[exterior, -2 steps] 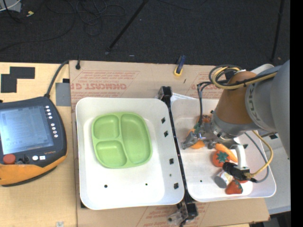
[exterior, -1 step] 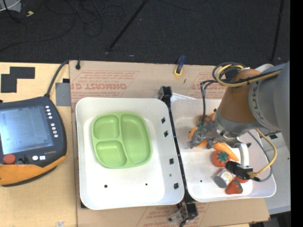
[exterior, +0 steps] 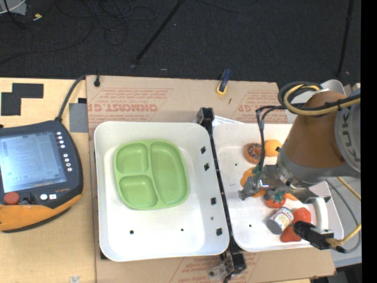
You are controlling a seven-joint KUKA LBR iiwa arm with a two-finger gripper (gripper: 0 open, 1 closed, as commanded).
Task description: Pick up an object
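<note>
Small toys (exterior: 277,200) lie in the right bin (exterior: 235,229), none lifted yet. The gripper (exterior: 250,187) sits low among them. I cannot tell whether it grips anything.

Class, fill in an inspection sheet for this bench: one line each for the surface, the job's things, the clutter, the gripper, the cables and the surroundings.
Surface: two white bins side by side on a cardboard sheet.
Job's things: right bin holds an orange ball, a brown round piece, a small can and red pieces.
Clutter: green divided tray in the left bin.
Gripper: gripper low over the right bin; whether it holds anything cannot be told.
Cables: yellow and black loops on the arm; black leads on the floor.
Surroundings: control pendant left of the bench.
</note>
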